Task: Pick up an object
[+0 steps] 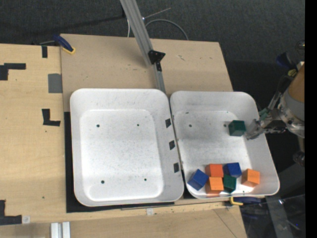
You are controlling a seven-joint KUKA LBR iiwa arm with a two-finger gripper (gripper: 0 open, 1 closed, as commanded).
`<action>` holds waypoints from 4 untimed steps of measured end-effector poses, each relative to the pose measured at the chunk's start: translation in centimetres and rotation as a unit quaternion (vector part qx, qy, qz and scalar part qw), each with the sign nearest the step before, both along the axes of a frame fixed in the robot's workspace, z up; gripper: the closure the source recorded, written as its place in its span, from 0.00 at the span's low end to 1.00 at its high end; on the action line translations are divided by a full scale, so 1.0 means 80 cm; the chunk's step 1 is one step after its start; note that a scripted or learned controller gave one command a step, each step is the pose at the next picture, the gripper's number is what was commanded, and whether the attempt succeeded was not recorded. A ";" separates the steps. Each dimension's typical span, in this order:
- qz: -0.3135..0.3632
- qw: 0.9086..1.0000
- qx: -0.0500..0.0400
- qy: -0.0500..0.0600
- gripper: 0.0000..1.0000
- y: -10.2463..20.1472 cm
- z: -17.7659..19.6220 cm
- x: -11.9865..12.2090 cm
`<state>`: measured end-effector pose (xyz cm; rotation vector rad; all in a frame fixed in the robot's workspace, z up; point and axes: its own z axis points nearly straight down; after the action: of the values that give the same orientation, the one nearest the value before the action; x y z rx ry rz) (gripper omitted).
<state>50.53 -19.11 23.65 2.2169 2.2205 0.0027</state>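
A dark green block [237,128] lies alone on the floor of the right bin [208,138], near its right wall. My gripper [256,127] hangs at that wall, just right of the green block, and nothing is seen held in it. The arm reaches in from the right edge. Several blocks cluster along the bin's front wall: a blue one [198,178], an orange one [215,170], a second blue one [232,169], another orange one [215,184], a green one [229,183] and an orange one [251,177] at the right.
The left bin [74,133] sits beside the right one, their rims touching. A slanted metal rail [141,26] runs from the top down to the bins' shared edge. The wooden bench [29,133] extends to the left.
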 end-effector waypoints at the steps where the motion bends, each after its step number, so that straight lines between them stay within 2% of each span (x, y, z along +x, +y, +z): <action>1: 0.002 1.000 0.001 0.002 1.00 0.052 0.009 0.034; 2: 0.002 1.000 0.001 0.003 1.00 0.114 -0.007 0.062; 3: 0.003 1.000 0.002 0.002 1.00 0.179 0.005 0.094; 4: 0.002 1.000 0.001 0.002 1.00 0.226 0.005 0.122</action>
<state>60.29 -1.00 24.06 2.2159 2.2282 0.0012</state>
